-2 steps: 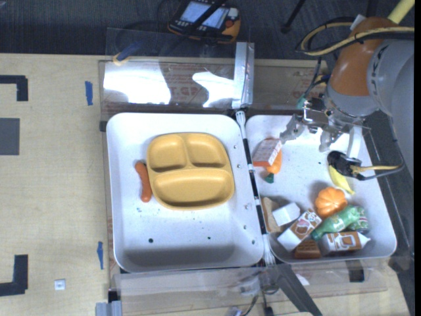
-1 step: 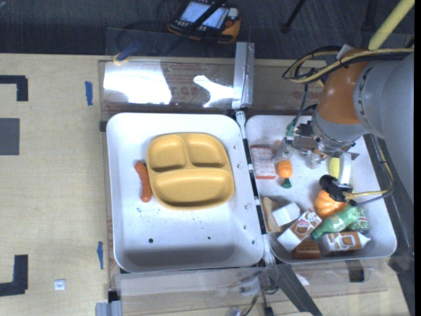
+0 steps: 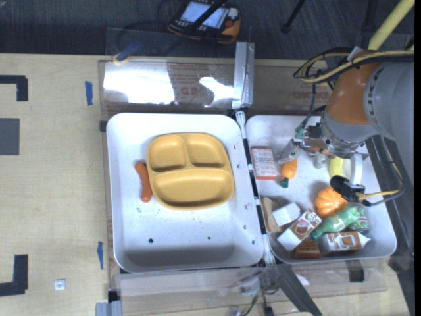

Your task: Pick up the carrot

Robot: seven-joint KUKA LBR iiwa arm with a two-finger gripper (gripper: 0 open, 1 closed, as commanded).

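The carrot [image 3: 288, 170] is a short orange piece with a green tip pointing down-left. It lies in the right bin [image 3: 385, 239] near that bin's left side. My gripper [image 3: 294, 151] sits directly above and slightly right of the carrot, very close to its top end. The view does not settle whether they touch. The grey arm with its orange band [image 3: 345, 101] reaches in from the upper right.
A red-and-white packet [image 3: 263, 162] lies left of the carrot. Below are an orange pumpkin-like toy [image 3: 329, 201], a green bottle [image 3: 339, 221], a white box [image 3: 285, 214] and small cartons [image 3: 343, 242]. The left bin [image 3: 125, 229] holds a yellow divided plate [image 3: 189, 170] and a red-orange sausage [image 3: 143, 181].
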